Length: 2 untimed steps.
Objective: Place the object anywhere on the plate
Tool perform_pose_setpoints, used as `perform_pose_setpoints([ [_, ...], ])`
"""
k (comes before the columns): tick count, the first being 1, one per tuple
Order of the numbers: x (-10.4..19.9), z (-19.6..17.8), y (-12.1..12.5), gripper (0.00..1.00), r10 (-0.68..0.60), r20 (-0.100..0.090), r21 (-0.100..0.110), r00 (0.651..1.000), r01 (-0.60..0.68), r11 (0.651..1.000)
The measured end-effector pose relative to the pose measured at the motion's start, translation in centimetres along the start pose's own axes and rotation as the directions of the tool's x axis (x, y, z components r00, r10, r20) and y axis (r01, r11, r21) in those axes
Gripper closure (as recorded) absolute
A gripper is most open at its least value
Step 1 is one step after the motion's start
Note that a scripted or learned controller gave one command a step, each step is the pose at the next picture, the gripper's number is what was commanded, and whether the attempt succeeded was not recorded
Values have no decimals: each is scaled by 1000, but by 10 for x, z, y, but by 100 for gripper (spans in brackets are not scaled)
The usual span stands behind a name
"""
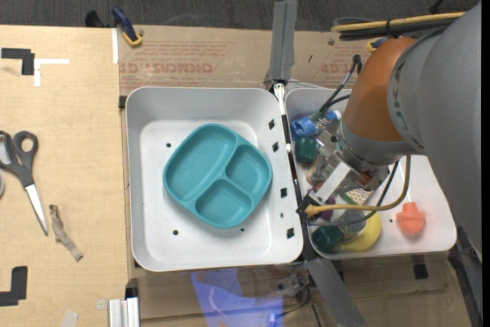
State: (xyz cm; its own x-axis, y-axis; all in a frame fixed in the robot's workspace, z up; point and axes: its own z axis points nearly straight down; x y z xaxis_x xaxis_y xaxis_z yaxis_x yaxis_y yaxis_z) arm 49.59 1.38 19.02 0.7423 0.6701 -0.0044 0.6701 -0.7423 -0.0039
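The teal plate (218, 175) lies unobstructed at frame centre, while the arm (398, 99) crowds the cluttered right bin (436, 241).

Light was bright and even, falling from overhead. The white left bin (138, 188), to the left of the end effector (331, 199), was close to washed out, its floor showing little texture. The teal plate (218, 176) in it threw only a thin, soft shadow along its lower edge. The arm (417, 99), above and to the right of the end effector, lay nearest the lens and looked soft and oversized. Under the wrist, around the end effector, shade darkened the right bin (432, 237), and small things there were hard to tell apart. The desk (61, 165), far to the left, was evenly lit and sharp.
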Motion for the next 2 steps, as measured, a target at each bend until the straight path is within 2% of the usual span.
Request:
perform_pose_setpoints([
  [1,92,0,-19,100,28,2,-1,1000,-28,1000],
  [2,92,0,-18,0,28,2,-2,1000,-28,1000],
])
